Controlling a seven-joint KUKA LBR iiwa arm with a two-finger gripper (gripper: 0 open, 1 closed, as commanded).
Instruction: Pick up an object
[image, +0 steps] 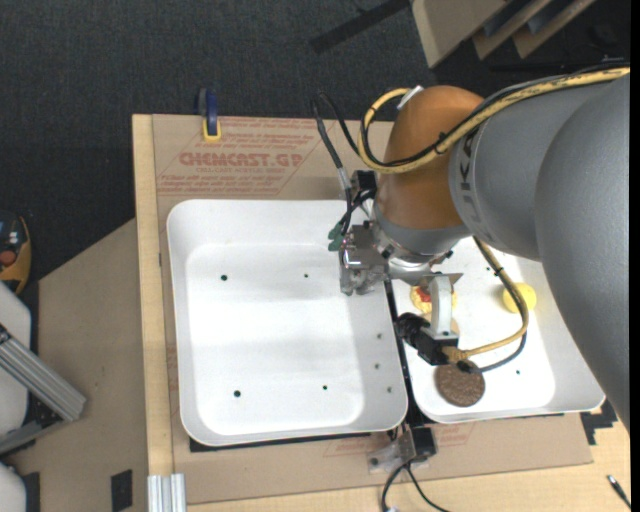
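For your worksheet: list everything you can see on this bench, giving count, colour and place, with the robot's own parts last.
left bin: one, white, left half of the board
right bin: one, white, partly under the arm
disc: one, brown, near edge of the right bin
small lump: one, yellow, right bin, beside the arm
board: one, brown with red print, under both bins
clamp: one, blue, board's far edge
arm: one, grey with orange band, from the right
end effector: one, metallic, above the left bin's right wall
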